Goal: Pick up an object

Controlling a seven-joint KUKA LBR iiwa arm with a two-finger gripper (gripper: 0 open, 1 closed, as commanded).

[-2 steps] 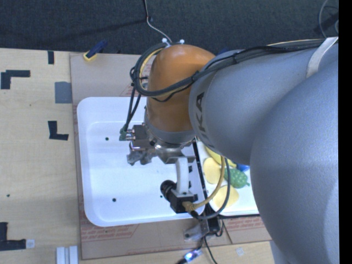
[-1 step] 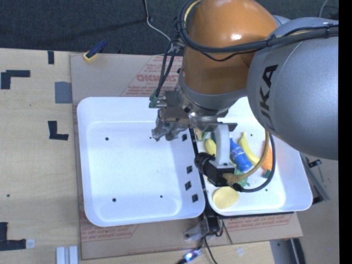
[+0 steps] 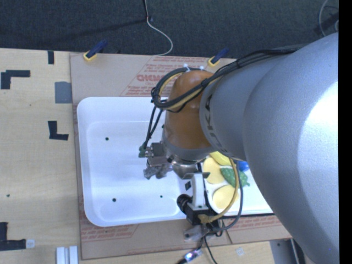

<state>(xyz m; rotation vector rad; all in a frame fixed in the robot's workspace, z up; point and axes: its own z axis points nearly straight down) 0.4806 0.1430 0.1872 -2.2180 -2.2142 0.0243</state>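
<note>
Pick not yet evident: gripper [image 3: 155,169] low over the left white bin [image 3: 110,147] at frame centre, finger state cannot be told; candidate yellow and green objects [image 3: 225,175] lie lower right, ungrasped.

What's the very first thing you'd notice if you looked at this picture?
The huge grey robot arm fills the right side, with its shiny orange band bulging out near the middle. Below that band, the gripper hangs over the left white bin, among looping black cables. Peeking out beside the arm, lower right, are yellow, green and blue things.
</note>
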